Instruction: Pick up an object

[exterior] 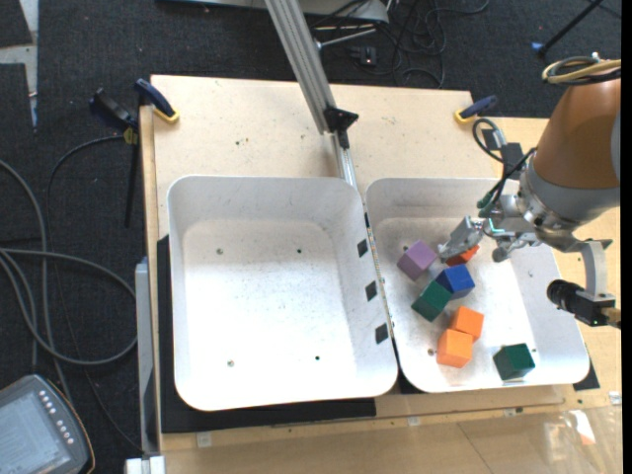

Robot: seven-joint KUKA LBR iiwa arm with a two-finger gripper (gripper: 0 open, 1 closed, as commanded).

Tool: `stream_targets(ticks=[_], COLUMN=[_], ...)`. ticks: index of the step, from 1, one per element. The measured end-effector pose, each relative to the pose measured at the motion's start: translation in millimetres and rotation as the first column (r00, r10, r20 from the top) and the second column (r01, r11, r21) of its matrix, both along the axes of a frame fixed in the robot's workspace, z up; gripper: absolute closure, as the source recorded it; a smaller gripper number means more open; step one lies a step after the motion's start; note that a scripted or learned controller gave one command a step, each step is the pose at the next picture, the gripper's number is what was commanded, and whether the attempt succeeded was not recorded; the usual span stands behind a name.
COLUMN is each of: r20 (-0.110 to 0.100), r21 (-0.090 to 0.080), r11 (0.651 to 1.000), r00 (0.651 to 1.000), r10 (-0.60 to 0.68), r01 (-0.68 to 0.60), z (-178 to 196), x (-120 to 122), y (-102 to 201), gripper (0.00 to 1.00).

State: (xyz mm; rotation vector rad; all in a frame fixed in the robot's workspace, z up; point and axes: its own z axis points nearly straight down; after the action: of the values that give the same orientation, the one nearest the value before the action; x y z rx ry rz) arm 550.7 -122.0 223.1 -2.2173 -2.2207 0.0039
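Nearest the lens, the left bin (197,225) filled the frame's centre-left. To its right, the right bin (563,358) held a purple cube (418,260), dark green block (432,299), blue cube (457,280), two orange cubes (460,335) and another green cube (513,360). Above the blue cube, the gripper (464,242) hovered over something red (464,254); whether its fingers were apart, I could not tell.

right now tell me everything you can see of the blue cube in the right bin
The blue cube is a small solid-coloured block, matte, possibly foam. It lies in the right bin, in the middle of the cluster, turned at an angle to the bin walls. A dark green block presses against its lower left, a red piece sits just above it, and a purple block lies to its upper left. The gripper hangs just above it.
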Motion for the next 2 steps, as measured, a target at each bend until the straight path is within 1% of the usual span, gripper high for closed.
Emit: stream_targets(ticks=[1,2], r20=[0.004,-0.001], r21=[-0.001,0.000], r11=[1.000,1.000], r00=[1.000,1.000], r10=[-0.002,-0.003], r01=[0.002,0.003], z=[2,-51], x=[1,-10], y=[0,-3], gripper=[0.00,0.00])
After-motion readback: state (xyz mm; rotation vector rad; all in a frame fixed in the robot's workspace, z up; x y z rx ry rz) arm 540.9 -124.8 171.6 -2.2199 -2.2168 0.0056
